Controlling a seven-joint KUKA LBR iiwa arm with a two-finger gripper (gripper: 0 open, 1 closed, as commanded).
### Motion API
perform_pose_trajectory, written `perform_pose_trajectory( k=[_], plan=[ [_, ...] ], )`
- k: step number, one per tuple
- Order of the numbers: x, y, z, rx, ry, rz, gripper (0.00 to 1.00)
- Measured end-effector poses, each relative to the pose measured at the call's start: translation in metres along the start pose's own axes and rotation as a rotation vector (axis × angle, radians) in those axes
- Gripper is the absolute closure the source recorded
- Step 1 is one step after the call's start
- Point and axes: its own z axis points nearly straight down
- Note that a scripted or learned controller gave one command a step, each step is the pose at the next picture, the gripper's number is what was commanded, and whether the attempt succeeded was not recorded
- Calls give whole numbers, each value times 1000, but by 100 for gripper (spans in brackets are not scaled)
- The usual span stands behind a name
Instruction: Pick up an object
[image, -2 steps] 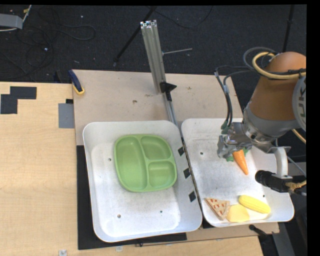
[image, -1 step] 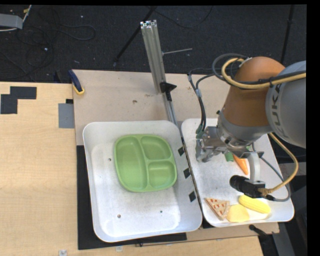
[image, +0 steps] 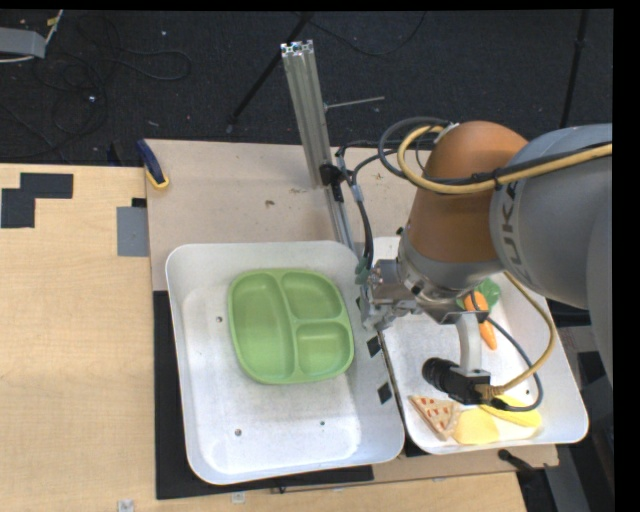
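The claw (image: 378, 305) hangs at the inner edge of the right bin (image: 568, 398), just beside the wall that it shares with the left bin (image: 270, 425). The thick grey and orange body of the arm (image: 470, 200) stands over it, so I cannot tell if the claw is spread or pressed together. No thing can be seen held in it.

In the right bin, an orange carrot (image: 488, 332) with a green top lies close under the wrist and is partly covered by the arm. At the near edge of this bin lies a pizza slice (image: 430, 412), and touching it on the right side is some yellow toy food (image: 480, 428). Its shape is hard to make out. These things are well apart from the claw.

In the left bin a green plate (image: 292, 325) with three compartments lies flat. Its right edge is near the claw. Both bins rest on the tabletop (image: 70, 330).
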Motion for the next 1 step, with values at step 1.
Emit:
perform_pose_trajectory(
  k=[1],
  plan=[
    [46,-1,-1,-1,0,-1,100]
  ],
)
